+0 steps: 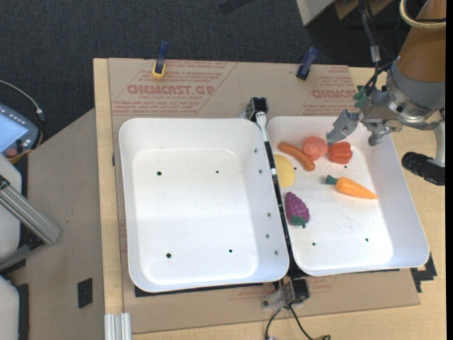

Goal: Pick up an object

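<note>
Purple grapes [296,209] lie nearest, right bin [396,218]. Behind: carrot [352,188], lemon [284,170], red pepper [340,151], pink ball [314,146], touching. Gripper [359,127] hovers above pepper, fingers spread, holding nothing. Risk: crowded toys, descending fingers nudge neighbour, miss grasp.

The arm [425,55] carries an orange band above a grey wrist. Its gripper [359,127] is grey metal (black cables trail alongside).

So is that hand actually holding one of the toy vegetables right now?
No, nothing is held. The hand hangs open above the red pepper in the right bin, with nothing between its fingers.
</note>
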Available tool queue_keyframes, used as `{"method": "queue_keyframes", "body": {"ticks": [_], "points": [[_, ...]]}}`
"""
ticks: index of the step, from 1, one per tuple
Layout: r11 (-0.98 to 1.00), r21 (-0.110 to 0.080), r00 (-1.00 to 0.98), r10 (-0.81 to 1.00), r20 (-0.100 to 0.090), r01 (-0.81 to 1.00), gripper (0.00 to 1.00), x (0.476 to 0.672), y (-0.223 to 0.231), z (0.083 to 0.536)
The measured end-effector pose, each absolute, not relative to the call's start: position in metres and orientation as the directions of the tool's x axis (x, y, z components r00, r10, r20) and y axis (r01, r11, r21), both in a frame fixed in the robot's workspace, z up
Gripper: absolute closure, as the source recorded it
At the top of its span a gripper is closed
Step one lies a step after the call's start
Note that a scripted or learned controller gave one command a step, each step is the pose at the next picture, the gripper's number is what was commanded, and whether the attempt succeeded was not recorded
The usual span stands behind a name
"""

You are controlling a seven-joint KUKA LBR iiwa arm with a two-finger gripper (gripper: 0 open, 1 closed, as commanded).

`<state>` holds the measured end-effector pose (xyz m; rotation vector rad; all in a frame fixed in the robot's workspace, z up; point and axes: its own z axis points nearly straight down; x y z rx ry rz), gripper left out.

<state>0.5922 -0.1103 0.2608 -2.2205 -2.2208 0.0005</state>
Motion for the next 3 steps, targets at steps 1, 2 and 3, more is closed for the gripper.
{"method": "queue_keyframes", "body": {"ticks": [1,2,3], "points": [[0.004,-0.008,-0.004,1.000,0.003,1.000,0.00,0.622,-0.077,0.186],[0.006,0.002,-0.006,1.000,0.001,1.000,0.00,0.635,-0.022,0.184],[0.009,0.007,-0.009,1.000,0.001,1.000,0.00,0.668,0.066,0.216]]}}
